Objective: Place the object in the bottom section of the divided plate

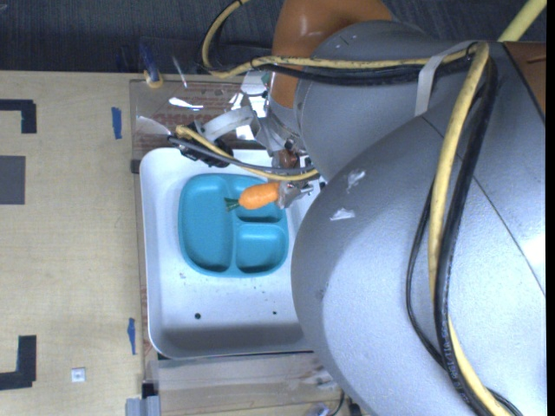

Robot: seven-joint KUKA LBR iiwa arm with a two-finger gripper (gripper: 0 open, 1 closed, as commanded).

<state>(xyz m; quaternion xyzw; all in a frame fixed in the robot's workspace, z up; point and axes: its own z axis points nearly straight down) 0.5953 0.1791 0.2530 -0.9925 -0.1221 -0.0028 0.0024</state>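
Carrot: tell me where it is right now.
The orange carrot sits at the upper right of the blue divided plate, over the ridge between compartments, in the white bin, right beside the gripper.

The white bin (165, 267) lies near the centre of the view, a little toward 7 o'clock. Some small dark specks sit on its floor toward 6 o'clock. The pale wooden surface (69, 232) spreads out at 9 o'clock and carries black angle marks (24, 115) and short strips of blue tape (116, 122). At 12 o'clock, beyond the surface, the dark floor (87, 16) shows.
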